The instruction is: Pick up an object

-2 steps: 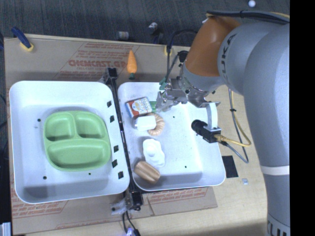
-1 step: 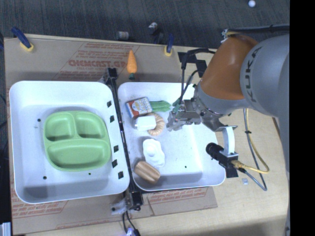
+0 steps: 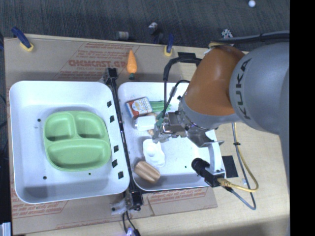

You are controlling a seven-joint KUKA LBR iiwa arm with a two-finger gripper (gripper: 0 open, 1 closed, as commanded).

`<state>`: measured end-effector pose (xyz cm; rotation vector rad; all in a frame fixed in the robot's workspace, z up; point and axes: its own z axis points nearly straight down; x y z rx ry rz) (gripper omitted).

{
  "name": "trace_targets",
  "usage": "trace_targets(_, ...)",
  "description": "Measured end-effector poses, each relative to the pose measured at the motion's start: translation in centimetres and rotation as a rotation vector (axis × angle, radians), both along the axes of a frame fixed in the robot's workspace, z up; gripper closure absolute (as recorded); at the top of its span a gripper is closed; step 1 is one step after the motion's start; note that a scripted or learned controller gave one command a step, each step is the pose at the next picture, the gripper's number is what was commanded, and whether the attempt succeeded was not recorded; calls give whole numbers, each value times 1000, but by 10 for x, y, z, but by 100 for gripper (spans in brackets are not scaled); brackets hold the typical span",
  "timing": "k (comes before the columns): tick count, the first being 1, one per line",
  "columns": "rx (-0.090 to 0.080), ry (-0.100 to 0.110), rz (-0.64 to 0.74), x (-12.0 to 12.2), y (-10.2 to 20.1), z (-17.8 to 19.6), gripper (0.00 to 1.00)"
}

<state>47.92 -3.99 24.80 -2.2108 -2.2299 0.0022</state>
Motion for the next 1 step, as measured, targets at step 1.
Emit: trace_targets(1,-2,1,-4,-3,-90,-68,100)
